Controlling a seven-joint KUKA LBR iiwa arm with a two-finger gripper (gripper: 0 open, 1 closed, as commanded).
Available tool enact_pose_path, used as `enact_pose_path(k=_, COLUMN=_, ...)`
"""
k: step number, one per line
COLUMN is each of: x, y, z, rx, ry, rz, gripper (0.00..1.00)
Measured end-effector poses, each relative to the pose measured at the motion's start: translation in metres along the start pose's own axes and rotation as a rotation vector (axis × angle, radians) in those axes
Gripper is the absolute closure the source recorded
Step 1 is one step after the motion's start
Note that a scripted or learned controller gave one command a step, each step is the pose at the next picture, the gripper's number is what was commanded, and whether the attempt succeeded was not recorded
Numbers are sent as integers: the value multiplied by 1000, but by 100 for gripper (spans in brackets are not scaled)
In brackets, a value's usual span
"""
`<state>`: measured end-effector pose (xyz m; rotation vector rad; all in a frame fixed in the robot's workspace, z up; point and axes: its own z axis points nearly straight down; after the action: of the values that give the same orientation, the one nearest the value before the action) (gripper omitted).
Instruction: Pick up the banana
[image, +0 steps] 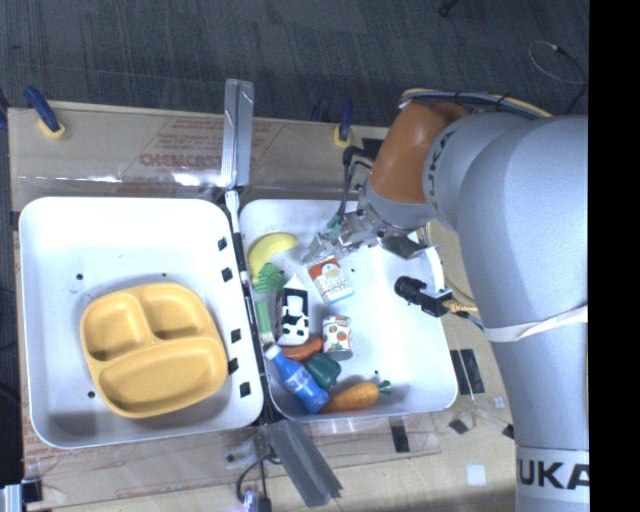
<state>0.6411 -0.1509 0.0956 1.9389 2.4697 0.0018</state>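
The banana (271, 247) is yellow and lies at the back left corner of the right bin (425, 375), against the divider. My gripper (338, 236) hangs low over the back of that bin, a short way to the right of the banana and just above a red and white carton (332, 279). Nothing of the banana is between the gripper and the bin floor; the two stand apart. The grey arm with its orange band (410, 160) covers the bin's back right corner.
Packed along the right bin's left and front sides are a green item (266, 280), a cow-patterned carton (293, 312), a small can (337, 335), a blue bottle (296, 381) and a carrot (352, 396). A yellow divided plate (152, 347) lies in the left bin (50, 240).
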Motion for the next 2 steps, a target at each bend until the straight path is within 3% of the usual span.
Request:
enact_pose_path(k=1, x=1, y=-1, z=2, rx=4, ry=2, rz=0, gripper=0)
enact_pose_path(k=2, x=40, y=25, z=2, rx=9, ry=-2, rz=123, gripper=0)
